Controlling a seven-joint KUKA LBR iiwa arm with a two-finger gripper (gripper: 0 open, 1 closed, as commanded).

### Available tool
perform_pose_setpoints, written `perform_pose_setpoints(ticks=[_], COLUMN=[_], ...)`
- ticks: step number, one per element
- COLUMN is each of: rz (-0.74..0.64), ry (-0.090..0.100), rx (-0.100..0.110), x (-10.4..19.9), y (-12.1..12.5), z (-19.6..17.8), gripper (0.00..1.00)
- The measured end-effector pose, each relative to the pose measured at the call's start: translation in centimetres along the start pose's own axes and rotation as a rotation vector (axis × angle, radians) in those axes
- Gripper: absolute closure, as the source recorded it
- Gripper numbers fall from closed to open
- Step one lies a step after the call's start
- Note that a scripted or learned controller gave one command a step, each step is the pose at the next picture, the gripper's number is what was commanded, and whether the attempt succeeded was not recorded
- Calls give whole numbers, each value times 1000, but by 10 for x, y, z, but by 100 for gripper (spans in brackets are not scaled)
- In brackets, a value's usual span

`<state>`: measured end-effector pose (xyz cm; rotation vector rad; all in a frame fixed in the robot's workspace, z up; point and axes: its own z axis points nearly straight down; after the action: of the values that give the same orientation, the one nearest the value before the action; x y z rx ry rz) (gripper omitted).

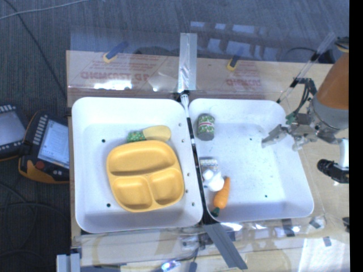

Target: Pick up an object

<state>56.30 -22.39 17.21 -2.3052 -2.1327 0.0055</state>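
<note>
Two white bins (85, 169) on a wooden desk (113, 67) over dark carpet (57, 16), claw (278, 136) over right bin, empty, grip state unclear, carrot (222, 192) at its front left, yellow tray (146, 173) in left bin

divided tray (146, 174) yellow, far left of the gripper (282, 135) | carrot (222, 192) orange, below-left of it | small can (205, 126) green, patterned label (unreadable), to its left | bins (91, 152) white | arm's band (336, 86) orange, just right
</note>
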Motion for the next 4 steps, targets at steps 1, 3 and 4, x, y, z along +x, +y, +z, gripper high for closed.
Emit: perform_pose_setpoints(ticks=[1, 3, 4], rz=[-77, -158, -160], ry=[1, -1, 1], rx=[-2, 0, -1], x=[41, 28, 29], y=[29, 37, 38], z=[-14, 45, 36], gripper=[0, 0, 100])
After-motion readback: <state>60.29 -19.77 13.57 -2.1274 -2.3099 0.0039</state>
